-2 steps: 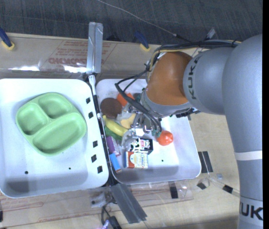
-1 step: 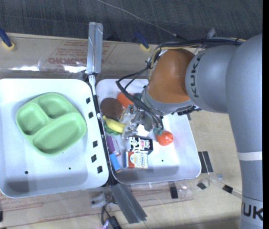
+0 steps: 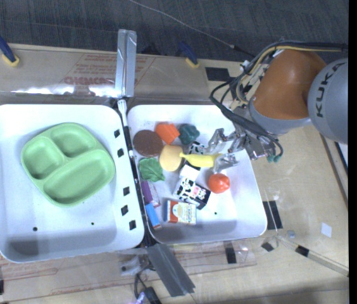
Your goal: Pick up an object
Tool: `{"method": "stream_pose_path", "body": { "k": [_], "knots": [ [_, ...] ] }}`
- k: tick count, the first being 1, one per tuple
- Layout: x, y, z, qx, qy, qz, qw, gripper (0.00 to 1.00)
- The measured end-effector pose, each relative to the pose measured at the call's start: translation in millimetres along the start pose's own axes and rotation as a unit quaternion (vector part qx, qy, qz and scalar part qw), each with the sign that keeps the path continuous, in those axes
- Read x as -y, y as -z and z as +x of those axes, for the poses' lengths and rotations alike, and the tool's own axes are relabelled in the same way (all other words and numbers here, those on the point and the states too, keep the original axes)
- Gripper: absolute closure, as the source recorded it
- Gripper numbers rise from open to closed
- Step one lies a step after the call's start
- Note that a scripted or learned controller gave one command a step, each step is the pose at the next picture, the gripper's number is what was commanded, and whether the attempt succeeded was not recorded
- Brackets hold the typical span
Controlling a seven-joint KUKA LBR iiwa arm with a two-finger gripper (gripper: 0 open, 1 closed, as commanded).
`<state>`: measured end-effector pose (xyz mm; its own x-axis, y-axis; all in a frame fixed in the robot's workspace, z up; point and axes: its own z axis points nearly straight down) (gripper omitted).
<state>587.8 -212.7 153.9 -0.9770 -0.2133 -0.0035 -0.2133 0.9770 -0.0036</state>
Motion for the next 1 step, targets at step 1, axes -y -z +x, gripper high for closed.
{"method": "stream_pose_path", "body": {
  "k": [1],
  "knots": [
    [-38.3,-7.6,-31.2,0.0,0.01,-0.001,0.9999,1.0]
  ]
}}
